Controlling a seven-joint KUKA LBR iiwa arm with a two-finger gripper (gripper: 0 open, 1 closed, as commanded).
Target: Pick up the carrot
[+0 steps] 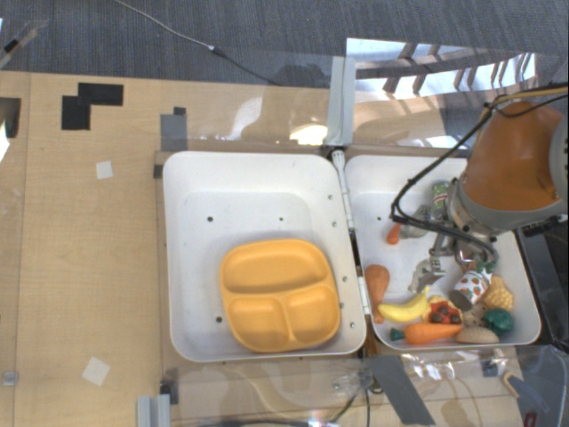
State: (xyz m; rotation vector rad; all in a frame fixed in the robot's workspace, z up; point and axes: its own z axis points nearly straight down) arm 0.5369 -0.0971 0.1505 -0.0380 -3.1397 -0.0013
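Note:
The carrot (433,334), orange with a green stub at its left end, lies flat along the front wall of the right bin (369,185). My gripper (429,271) hangs from the orange-banded wrist over the middle of that bin. It sits just behind a yellow banana (404,309) and a little behind the carrot. Its metal fingers (420,280) stand open and nothing is between them.
Around the carrot lie a tan-orange piece (378,283), a red item (442,311), a beige piece (480,334), a green item (498,321) and a yellow corn-like piece (498,295). A small orange bit (393,234) lies further back. The left bin (191,238) holds a yellow divided plate (279,294).

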